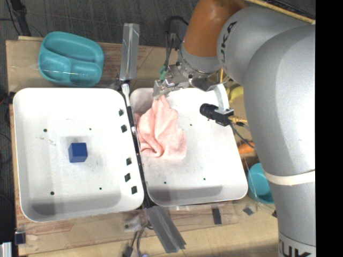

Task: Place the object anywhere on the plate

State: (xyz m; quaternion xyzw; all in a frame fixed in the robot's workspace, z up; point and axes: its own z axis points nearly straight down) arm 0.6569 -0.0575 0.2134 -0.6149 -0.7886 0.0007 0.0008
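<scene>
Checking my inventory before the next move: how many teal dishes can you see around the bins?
2. One teal divided dish sits on the bench behind the left bin; another teal dish peeks out right of the right bin, partly hidden by the arm.

Just below the gripper (163, 87) we see a soft pink cloth (161, 128), plain and unpatterned. Further to its left sits a solid blue cube (78, 152) in a white bin (32, 197). Up and left of the jaws lies a teal plate (70, 58). The arm (278, 90) looks grey, with an orange band (206, 28).
</scene>
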